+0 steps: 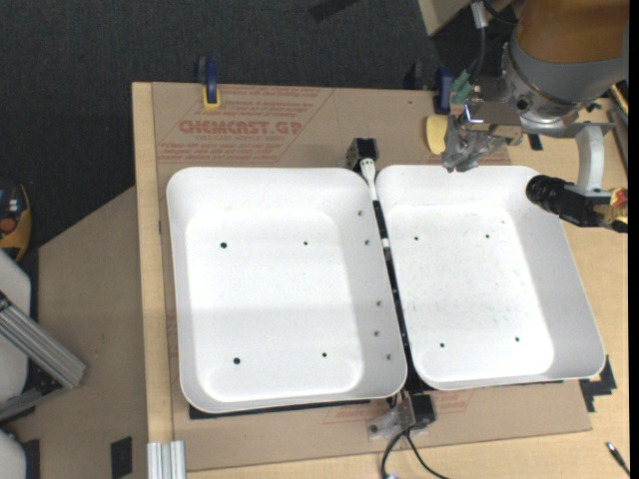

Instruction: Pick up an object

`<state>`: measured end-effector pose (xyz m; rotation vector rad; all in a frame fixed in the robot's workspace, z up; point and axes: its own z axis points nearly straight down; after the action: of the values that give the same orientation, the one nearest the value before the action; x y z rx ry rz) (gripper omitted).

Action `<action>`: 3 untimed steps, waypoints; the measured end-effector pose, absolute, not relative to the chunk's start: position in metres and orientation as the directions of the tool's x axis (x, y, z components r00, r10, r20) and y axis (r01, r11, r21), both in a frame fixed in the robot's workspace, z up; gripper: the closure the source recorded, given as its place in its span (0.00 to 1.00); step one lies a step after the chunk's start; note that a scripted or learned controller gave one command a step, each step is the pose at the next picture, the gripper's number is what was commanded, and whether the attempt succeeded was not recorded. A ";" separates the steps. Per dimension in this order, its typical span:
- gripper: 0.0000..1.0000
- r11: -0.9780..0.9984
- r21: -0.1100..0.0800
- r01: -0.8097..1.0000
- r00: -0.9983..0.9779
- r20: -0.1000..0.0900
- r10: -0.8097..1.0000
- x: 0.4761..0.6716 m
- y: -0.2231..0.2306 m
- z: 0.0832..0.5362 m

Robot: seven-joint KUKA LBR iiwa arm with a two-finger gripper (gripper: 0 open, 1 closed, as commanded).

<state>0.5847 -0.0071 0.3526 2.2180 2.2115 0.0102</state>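
Note:
My gripper (465, 156) hangs over the far rim of the right bin (559, 267), near that bin's far-left corner. A small pale yellow object (435, 132) lies on the brown board just behind that rim, immediately left of the gripper and apart from it. Nothing shows held under the gripper. The grey arm with its orange band (574, 18) comes down from the top right and hides the bench behind it.
The left bin (200, 297) sits beside the right one, joined by a black strip (384, 257). A black cylindrical part (559, 198) juts over the right bin's right rim. Blue clamps (209, 71) hold the board's far edge.

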 end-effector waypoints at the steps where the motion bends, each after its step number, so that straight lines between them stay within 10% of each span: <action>1: 1.00 0.004 -0.003 1.000 -0.004 0.001 1.000 0.613 0.038 0.300; 3: 1.00 -0.001 -0.003 1.000 0.001 0.000 1.000 0.539 0.031 0.356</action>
<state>0.5392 0.0306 0.3564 2.2243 2.2217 -0.0025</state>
